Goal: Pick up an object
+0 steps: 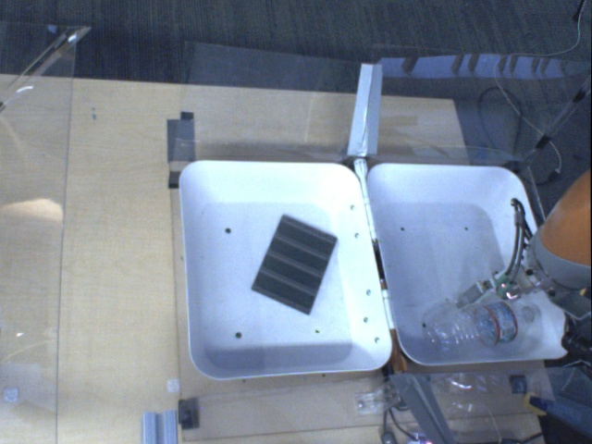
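Note:
A clear plastic bottle lies on its side in the near right corner of the right bin. A dark grey ribbed slab lies flat and turned at an angle in the middle of the left bin. The arm reaches in from the right, its orange band at the frame's edge. My gripper is low in the right bin, just behind and touching or nearly touching the bottle's upper side. I cannot see anything held in it.
The two bins meet at a raised divider. A grey post stands behind that junction. Cables hang along the arm near the right bin's far right wall. Wooden bench top lies to the left.

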{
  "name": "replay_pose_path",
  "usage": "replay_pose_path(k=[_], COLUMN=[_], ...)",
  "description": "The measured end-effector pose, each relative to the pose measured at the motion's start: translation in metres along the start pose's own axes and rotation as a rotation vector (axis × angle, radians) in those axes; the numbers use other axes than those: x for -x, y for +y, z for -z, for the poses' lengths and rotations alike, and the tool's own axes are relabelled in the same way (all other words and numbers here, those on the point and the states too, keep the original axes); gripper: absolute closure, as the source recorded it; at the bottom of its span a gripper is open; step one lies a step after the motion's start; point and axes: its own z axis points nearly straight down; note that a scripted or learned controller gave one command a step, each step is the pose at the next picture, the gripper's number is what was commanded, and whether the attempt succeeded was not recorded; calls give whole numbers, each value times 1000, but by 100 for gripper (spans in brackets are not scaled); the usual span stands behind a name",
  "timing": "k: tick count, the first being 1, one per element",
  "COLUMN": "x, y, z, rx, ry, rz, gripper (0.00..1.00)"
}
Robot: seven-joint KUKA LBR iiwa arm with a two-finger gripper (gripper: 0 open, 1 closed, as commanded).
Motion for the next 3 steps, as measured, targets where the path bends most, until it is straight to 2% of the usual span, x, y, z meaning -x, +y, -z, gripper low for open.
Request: replay_pose_path(k=[1,2,3], x=[-43,-90,-79], y=[11,90,113], z=[10,0,-1], rx=[-6,-1,-2], ry=[4,4,2], rz=[217,-7,-62], gripper=[0,0,0])
